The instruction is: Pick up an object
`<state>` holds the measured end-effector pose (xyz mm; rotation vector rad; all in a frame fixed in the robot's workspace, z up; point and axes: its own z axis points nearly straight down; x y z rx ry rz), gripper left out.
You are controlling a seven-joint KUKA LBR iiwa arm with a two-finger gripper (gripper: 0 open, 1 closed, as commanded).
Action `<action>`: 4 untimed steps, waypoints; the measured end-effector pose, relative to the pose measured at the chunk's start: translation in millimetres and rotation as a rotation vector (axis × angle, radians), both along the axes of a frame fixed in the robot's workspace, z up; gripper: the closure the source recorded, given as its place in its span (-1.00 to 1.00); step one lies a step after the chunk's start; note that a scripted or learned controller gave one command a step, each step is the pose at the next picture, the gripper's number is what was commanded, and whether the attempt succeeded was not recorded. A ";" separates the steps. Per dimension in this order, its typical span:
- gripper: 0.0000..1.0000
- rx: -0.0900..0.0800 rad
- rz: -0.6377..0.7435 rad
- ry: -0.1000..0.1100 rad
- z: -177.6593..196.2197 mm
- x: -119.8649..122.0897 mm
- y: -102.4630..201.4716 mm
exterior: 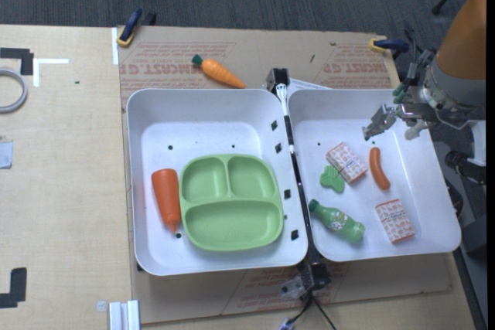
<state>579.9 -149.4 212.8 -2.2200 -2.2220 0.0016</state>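
My gripper hangs over the upper right of the right-hand white bin, fingers spread, holding nothing.

Below it lie a small orange sausage, a patterned pink carton, a green leafy toy, a green plastic bottle and a second pink carton, all apart from my fingers.

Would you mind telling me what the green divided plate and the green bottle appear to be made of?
The green divided plate looks like moulded plastic with a matte finish: uniform colour, soft rounded compartment edges. The green bottle also looks plastic, probably a toy, glossier, with small highlights and a pale label; the view is too coarse for certainty.
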 end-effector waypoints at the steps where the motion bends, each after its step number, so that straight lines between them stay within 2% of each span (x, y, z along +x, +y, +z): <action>1: -1.00 0.000 0.145 -0.001 -120.4 -12.4 -0.8; 2: -1.00 0.002 0.456 0.001 -120.9 16.6 34.8; 3: -1.00 0.018 0.293 0.086 -123.2 52.7 41.4; 4: 1.00 -0.005 0.298 0.034 -112.1 60.6 38.8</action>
